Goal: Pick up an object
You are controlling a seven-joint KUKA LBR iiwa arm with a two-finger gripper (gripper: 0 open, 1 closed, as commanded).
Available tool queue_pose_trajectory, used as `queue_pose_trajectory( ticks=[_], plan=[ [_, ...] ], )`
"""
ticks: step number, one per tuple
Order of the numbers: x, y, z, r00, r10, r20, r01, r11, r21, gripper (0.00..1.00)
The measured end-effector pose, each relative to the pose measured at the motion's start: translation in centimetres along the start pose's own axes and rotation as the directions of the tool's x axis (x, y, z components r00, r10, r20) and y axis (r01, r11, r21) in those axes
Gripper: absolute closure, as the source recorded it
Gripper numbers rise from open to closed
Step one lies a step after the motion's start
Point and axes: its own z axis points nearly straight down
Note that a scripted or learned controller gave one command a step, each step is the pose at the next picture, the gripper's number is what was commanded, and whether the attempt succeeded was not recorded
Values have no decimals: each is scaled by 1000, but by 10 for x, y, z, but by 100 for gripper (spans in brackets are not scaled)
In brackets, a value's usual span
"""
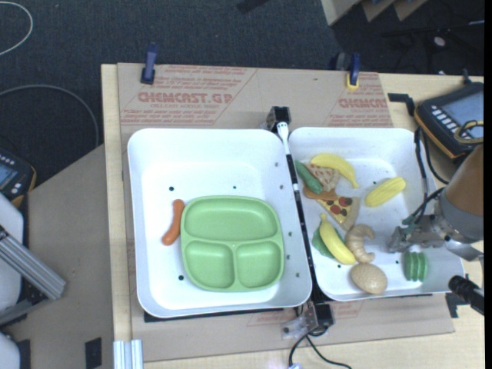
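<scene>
The right bin (384,141) holds several toy foods: a yellow banana (336,164), a corn cob (384,191), a pizza slice (339,204), a dark green pepper (310,177), a second banana (334,241), a beige ginger-like piece (360,239), a tan potato (369,277) and a green striped piece (415,266). My gripper (409,237) is low over the bin's right side, just above the green striped piece and right of the beige piece. The arm's wrist (467,198) comes in from the right edge.
The left bin (150,160) holds a green divided plate (231,242) and an orange sausage (174,221) to its left. A black divider strip (290,167) runs between the bins. An orange-rimmed pendant (453,118) lies at the back right.
</scene>
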Motion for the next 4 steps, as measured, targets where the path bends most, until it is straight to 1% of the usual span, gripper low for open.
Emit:
queue_pose_trajectory(
  ticks=[3,4],
  plan=[
    [-1,1,-29,1000,0,5,0,1000,-6,100],
    [40,1,1,1000,-3,0,3,1000,0,100]
  ],
)
